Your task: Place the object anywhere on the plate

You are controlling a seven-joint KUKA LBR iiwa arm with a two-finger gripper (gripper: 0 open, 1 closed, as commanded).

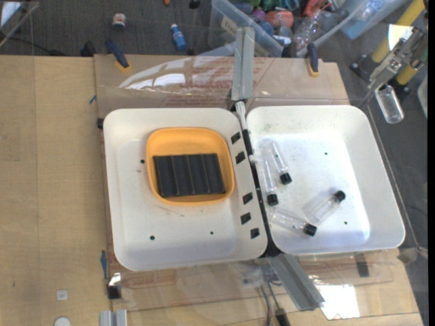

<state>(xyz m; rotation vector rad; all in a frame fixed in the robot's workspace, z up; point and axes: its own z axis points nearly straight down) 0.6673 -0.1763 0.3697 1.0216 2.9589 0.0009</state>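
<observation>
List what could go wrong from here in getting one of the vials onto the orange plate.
1. The clear vials lie loose in the right bin, and two sit close together near the divider; a grasp may catch both or roll one away.
2. They are transparent against white, so locating one may be unreliable.
3. The orange plate already carries a dark ridged block, leaving little bare rim; a dropped vial could roll off.

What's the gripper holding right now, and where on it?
A clear vial, gripped at its top end, hanging from the gripper outside the right bin.
</observation>
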